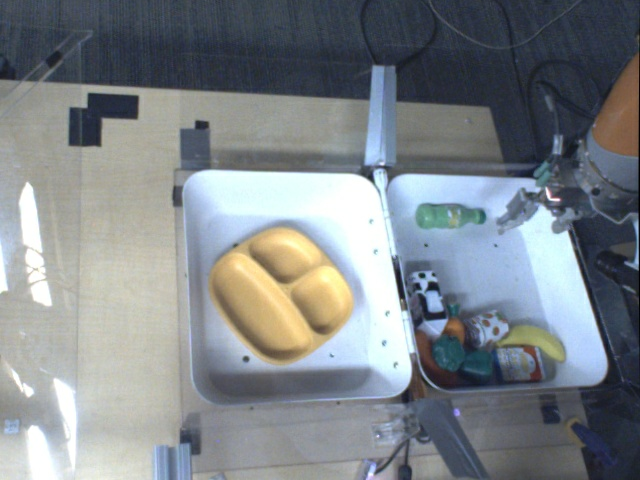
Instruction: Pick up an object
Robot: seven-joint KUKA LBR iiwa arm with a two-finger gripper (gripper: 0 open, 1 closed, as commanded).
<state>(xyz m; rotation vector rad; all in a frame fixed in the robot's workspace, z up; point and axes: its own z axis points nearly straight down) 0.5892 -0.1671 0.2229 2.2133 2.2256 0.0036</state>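
My gripper (537, 214) hangs over the far right corner of the right bin (560, 288), its two fingers spread open with nothing between them. A green bottle (450, 215) lies on its side just to the gripper's left, apart from it. Along the right bin's near edge sits a heap of small things: a black-and-white cow toy (428, 296), a banana (535, 341), a spotted can (487, 327), a dark green piece (477, 365) and an orange piece (432, 352). A large yellow bread-shaped mould (281, 293) lies in the left bin (215, 208).
A metal post (381, 118) stands at the far side where the two bins meet. Black cables (400, 8) loop over the dark floor behind the bench. The arm's orange band (620, 118) is at the right edge.
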